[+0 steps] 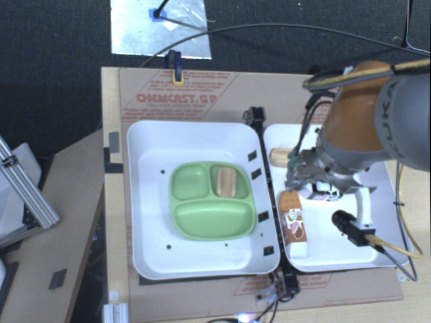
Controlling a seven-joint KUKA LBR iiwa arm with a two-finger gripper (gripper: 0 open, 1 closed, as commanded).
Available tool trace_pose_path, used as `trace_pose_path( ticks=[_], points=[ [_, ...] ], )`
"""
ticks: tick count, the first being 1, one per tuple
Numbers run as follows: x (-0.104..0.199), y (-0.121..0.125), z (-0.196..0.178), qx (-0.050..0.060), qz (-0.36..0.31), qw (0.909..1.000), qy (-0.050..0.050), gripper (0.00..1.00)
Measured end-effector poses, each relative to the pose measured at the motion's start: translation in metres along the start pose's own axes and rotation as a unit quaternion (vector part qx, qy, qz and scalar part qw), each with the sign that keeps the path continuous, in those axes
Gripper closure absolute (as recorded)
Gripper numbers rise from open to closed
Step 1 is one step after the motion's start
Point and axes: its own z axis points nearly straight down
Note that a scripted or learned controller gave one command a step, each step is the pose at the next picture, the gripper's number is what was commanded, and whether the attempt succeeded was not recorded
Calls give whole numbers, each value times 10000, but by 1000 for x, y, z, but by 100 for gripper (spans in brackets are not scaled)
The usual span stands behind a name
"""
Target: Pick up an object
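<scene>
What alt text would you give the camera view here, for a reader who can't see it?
A grey and orange robot arm reaches in from the right over the right white bin, which holds a brown and white packet and a small tan object. The left white bin holds a green divided plate with a tan item in its upper right compartment.

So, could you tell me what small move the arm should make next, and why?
Probably a short descent toward the orange and white box. The gripper sits over the right bin, just above that box, with a tan roll beside it. The green plate in the left bin lies farther off, so the box looks like the nearest pick.
</scene>
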Motion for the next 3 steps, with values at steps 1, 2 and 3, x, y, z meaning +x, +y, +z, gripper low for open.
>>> trace_pose_path(
  ticks=[1, 2, 3],
  points=[
    [62, 1, -1, 1, -7, 10000, 3, 100],
    [112, -6, 5, 8, -5, 10000, 4, 100],
    [109, -6, 4, 7, 21, 10000, -3, 0]
  ],
)
